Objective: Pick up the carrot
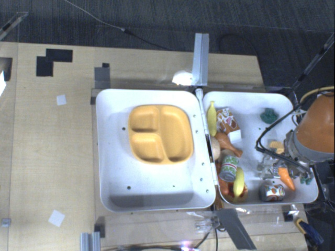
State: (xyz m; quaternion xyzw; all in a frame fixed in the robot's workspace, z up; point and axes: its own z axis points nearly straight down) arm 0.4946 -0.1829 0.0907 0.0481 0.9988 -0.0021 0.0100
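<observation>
A shiny metal can [271, 193] lay nearest, beside the small orange carrot [286, 178]. The gripper [280, 167] hovered over the carrot, apparently to grasp it; whether its fingers were open or closed I cannot tell.

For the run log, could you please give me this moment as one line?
arm: over right bin | gripper: low, beside carrot | carrot: in bin, near can | grasp: unconfirmed
</observation>
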